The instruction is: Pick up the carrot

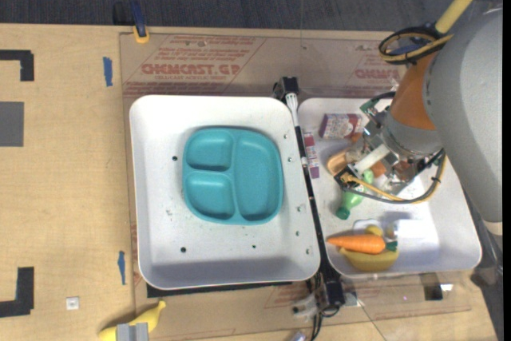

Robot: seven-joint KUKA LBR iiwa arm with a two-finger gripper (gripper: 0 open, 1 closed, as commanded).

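Two bins side by side on the counter. A divided tray sits in the left bin. In the right bin, the carrot lies near the front wall, the gripper behind it.

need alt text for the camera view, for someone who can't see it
A grey robot arm with an orange band reaches from the right into the right white bin, its gripper low among small items, up-view of a carrot lying on a banana. The left bin holds a teal divided plate.
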